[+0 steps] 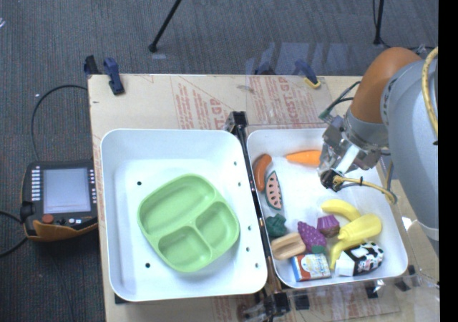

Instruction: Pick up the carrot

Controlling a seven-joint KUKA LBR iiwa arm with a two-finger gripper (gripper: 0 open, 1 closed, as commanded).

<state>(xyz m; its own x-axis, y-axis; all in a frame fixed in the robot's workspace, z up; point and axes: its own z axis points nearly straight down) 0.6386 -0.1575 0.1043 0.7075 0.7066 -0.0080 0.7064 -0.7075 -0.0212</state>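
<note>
Where the right bin (pixel 295 139) meets its far wall, you find the carrot (pixel 304 158) lying flat on the white floor, thick end toward the gripper (pixel 331 157), tip pointing at the left bin (pixel 172 147). Carrot and gripper sit just beside each other; contact unclear. Nothing visibly pinched, and you will not make out from this slant whether the gripper is spread or closed.

Arm (pixel 408 120) comes in from the right, over the bin's far right corner.

Rest of right bin: red-orange oblong (pixel 261 168) against the left wall, watermelon slice (pixel 273 190) just below it, well apart from the carrot. Banana (pixel 340 208) mid-bin. Near end crowded: green piece (pixel 276 226), grapes (pixel 312 233), bun (pixel 288 245), yellow piece (pixel 356 233), small carton (pixel 312 267), black-and-white carton (pixel 366 258).

Left bin: green divided plate (pixel 188 222), tilted in plan.

Counter (pixel 186 99): brown board under both bins. Pendant (pixel 61 195) on the floor at left.
</note>
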